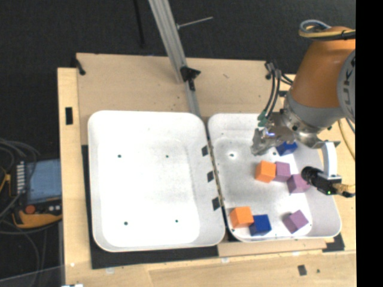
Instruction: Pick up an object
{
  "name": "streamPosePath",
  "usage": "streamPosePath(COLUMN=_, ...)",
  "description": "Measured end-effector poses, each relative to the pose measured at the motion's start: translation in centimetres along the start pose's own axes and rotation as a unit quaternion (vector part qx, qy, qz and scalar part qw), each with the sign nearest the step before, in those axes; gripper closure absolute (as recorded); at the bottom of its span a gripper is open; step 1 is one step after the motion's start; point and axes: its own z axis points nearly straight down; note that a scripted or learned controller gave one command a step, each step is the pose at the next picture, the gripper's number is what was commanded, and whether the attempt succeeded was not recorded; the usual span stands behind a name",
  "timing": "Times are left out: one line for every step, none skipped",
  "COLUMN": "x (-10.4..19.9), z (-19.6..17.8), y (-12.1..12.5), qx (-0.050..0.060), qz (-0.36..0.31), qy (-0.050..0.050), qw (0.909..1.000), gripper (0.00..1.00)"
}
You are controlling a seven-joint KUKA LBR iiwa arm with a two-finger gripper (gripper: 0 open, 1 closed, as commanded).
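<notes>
Two white bins are seen side by side on the bench [69, 160]. The left bin [149, 178] is marked by a few small dark dots. The right bin [236, 139] carries the blocks. The arm [320, 82] is seen over the far right part of this bin, with the gripper [263, 142] lowered toward the bin floor near its far middle. Whether the gripper is open or closed cannot be told, and nothing can be made out in it.

A blue block [287, 149] is partly covered by the wrist, just right of the gripper. An orange block [266, 171] lies just near of the gripper, touching a purple block [282, 170] on its right. A second purple block [297, 183] lies just beside that one, to the near right. At the near edge, a second orange block [242, 216] is set against a second blue block [260, 225], and a third purple block [295, 221] lies apart to their right.
</notes>
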Motion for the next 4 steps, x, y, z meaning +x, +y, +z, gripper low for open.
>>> streamPosePath(x=5.0, z=1.2, y=0.1, qx=0.001, qz=0.0, qy=0.0, qw=1.0, gripper=1.0)
streamPosePath(x=10.6, z=1.0, y=0.2, qx=0.0, qz=-0.001, qy=0.0, qw=1.0, gripper=1.0)
streamPosePath(x=16.7, z=1.9, y=1.3, qx=0.0, qz=-0.001, qy=0.0, qw=1.0, gripper=1.0)
streamPosePath(x=16.3, z=1.8, y=1.3, qx=0.001, qz=0.002, qy=-0.001, qw=1.0, gripper=0.0)
